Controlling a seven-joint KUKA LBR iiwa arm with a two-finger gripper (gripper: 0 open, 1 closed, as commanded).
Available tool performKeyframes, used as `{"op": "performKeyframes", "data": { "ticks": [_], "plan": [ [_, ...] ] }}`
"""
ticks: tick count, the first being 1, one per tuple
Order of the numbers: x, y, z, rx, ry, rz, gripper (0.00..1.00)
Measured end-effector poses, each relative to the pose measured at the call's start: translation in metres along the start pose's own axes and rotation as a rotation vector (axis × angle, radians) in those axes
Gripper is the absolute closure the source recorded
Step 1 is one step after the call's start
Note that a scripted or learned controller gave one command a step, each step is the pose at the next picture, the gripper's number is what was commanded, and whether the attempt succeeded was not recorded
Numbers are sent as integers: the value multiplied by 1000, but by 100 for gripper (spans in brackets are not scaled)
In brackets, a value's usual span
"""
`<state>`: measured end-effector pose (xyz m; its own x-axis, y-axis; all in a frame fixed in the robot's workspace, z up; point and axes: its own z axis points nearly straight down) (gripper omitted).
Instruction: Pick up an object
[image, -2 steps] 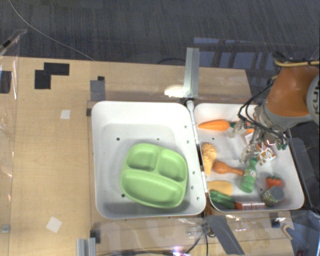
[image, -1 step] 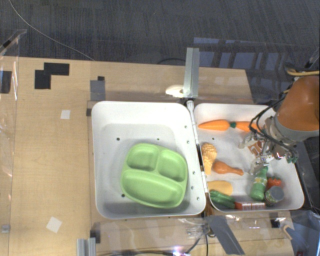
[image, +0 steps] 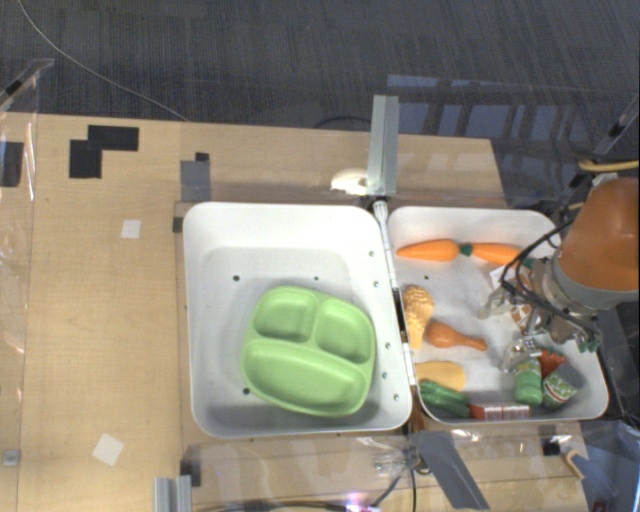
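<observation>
Hovering tool (image: 528, 335) over right bin (image: 440, 225); finger state cannot be told.
Counted: two bins, one green plate (image: 308, 349), one carrot (image: 428, 250).

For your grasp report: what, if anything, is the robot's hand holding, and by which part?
It cannot be told. The hand is low over the toy food at the right bin's near corner, its tips hidden in clutter.

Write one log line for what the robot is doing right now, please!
arm: reaching in from right | gripper: low over right bin, near green item | grasp: none seen | left bin: green divided plate
</observation>
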<state>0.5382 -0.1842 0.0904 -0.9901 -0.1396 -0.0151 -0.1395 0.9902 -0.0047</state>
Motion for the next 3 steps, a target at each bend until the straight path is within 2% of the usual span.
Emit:
{"op": "performKeyframes", "data": {
  "ticks": [1,2,3],
  "plan": [
    [-6,0,-15,6,-17,-7,100],
    [6,44,-2,4,-5,-341,100],
    [5,-7,-148,-2,3,-688,100]
  ]
}}
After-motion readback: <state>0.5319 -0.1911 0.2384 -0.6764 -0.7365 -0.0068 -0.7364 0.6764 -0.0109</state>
